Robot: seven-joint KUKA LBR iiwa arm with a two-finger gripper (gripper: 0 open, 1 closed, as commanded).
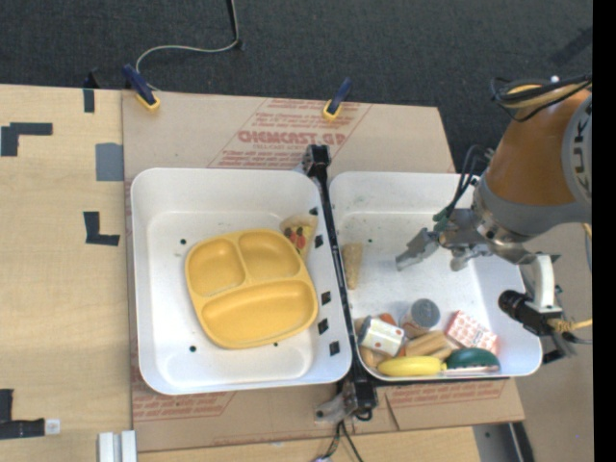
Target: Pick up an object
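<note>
My gripper (435, 254) hangs over the middle of the right bin (385, 200), its two fingers spread open with nothing between them. Below it, along the bin's front wall, lies a pile of toy food: a yellow banana (412, 365), a green piece (472, 358), a red-and-white box (472, 331), a grey round lid (424, 311) and a small white carton (382, 335). A pale wedge (353, 264) rests against the divider, left of the gripper.
The left bin (154, 258) holds a yellow divided plate (252, 287) and a small toy food piece (300, 234) at its back right corner. A black clamp rail (327, 248) runs between the bins. The arm's orange band (539, 152) rises at the right.
</note>
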